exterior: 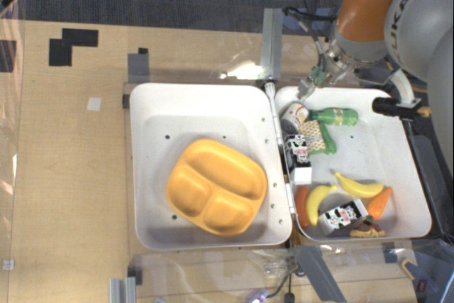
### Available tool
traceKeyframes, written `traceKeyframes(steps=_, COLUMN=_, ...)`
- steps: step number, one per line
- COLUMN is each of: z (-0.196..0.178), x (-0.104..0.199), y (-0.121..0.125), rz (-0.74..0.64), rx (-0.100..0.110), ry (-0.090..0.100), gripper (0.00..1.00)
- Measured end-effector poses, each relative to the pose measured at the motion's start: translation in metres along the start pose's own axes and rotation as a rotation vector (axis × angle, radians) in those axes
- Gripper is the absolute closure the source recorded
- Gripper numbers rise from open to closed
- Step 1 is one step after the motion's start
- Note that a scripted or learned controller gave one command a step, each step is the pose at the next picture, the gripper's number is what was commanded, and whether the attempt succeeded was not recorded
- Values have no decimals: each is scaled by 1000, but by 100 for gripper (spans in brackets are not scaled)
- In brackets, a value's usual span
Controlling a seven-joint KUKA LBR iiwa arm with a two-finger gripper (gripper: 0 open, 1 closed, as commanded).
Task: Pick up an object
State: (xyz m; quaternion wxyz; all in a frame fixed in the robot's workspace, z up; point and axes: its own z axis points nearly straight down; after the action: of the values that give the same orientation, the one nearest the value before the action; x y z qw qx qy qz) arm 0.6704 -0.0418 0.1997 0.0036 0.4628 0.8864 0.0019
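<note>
Where bins meet, tool [309, 87] seems blurred over can [295, 113].

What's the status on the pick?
Two-finger gripper above right white bin's far rim, nothing seen held. Green plastic bottle lies nearest below. Yellow sectioned tray sits in left white bin.

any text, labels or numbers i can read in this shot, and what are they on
No text reads clearly.
Arm: dark letters on the grey shell, cut off and unreadable.
Green bottle: label too blurred.
Can: print too small.
Two black-and-white boxes: patterned print, too small.
</note>
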Motion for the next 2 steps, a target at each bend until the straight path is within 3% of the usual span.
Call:
traceKeyframes(steps=1, z=-94, x=-43, y=-41, rz=-242, rx=-4, ry=-6, gripper=100)
traceKeyframes(steps=2, z=-46, x=40, y=17, rz=-604, rx=-2, ry=0, gripper=100)
